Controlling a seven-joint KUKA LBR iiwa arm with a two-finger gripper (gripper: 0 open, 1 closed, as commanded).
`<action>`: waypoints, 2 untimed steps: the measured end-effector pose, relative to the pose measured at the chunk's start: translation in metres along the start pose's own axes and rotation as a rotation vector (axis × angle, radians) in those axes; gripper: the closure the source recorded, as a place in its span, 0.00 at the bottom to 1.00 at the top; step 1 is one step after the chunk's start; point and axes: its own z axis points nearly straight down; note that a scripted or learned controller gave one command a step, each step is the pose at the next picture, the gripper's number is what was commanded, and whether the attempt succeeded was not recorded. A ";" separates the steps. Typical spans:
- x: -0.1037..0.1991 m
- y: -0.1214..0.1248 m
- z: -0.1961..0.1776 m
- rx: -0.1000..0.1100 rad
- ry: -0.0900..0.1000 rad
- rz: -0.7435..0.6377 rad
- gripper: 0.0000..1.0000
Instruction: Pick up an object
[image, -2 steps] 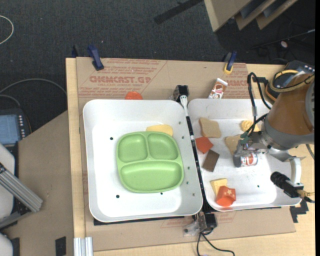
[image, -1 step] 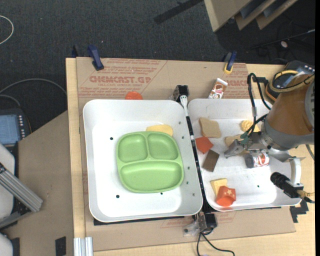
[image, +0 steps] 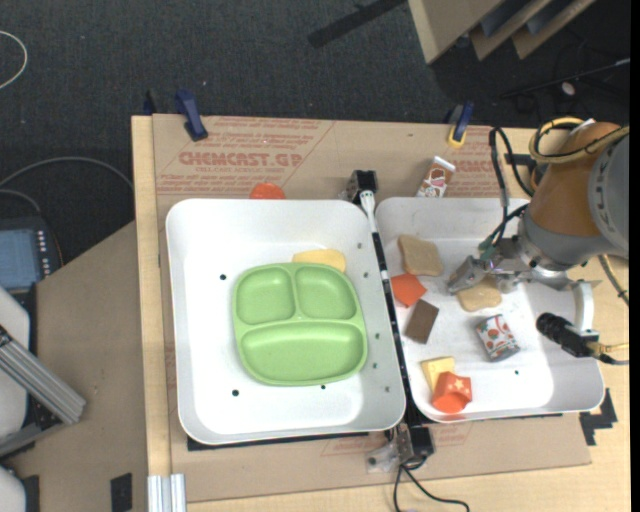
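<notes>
My bench is a tan cardboard-covered board (image: 300, 150) printed with red lettering, held along its far edge by two blue clamps (image: 190, 115). All around that board lies dark grey carpet floor (image: 80, 60), with a thin white cable (image: 12, 50) looping at its far left. Beyond the board's far right corner sits a pale wooden furniture piece (image: 490, 25).

divided tray (image: 298, 323) in left bin (image: 195, 300); small items in right bin (image: 570, 385).
</notes>
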 end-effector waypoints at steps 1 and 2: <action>0.001 -0.001 -0.013 -0.002 0.001 0.001 1.00; 0.110 0.015 -0.108 -0.009 0.006 -0.011 1.00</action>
